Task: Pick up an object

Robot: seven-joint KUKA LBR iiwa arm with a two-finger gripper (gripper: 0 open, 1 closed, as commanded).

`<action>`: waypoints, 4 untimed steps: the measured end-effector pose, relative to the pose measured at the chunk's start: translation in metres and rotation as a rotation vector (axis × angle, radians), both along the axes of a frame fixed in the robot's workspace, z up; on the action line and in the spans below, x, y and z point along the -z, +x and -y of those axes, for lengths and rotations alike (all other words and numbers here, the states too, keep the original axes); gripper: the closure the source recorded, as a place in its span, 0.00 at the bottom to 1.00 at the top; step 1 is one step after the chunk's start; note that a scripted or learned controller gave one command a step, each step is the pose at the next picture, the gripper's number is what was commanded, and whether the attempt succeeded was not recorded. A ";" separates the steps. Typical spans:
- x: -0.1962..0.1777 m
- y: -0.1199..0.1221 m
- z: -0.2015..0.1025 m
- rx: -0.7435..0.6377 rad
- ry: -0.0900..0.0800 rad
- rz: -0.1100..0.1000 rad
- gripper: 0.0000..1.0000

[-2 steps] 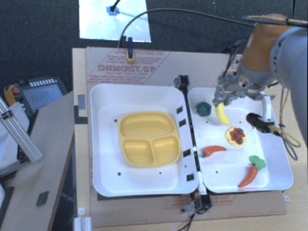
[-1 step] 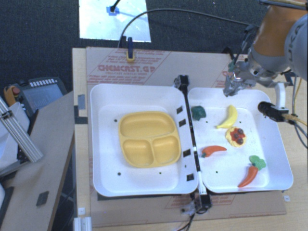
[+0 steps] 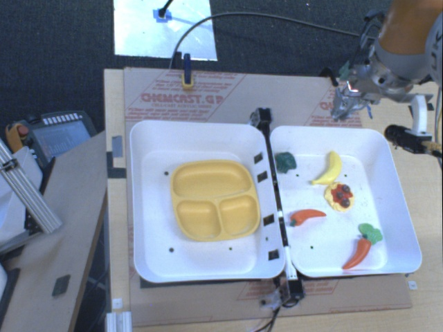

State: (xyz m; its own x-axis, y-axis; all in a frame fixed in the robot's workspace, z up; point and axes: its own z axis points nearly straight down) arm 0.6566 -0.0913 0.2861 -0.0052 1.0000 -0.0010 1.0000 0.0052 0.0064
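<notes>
Nearest in the right bin (image 3: 398, 185) lies a toy carrot (image 3: 360, 249) with green top, then a red chili pepper (image 3: 306, 216), a small pizza piece (image 3: 340, 196), a banana (image 3: 329, 168) and a green broccoli-like piece (image 3: 285, 161) by the divider. The left bin (image 3: 149, 185) holds a yellow divided tray (image 3: 213, 199). Farthest, the gripper (image 3: 344, 109) hangs over the worktop (image 3: 228, 92) just beyond the right bin's far rim, apart from every toy, and I cannot tell whether its jaws are spread or pressed together

Yellow divided tray (image 3: 211, 200) in left bin (image 3: 149, 206); teach pendant (image 3: 59, 138) at bench's left.
</notes>
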 end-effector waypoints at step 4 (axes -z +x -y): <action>0.048 -0.033 -0.182 0.000 0.001 -0.005 1.00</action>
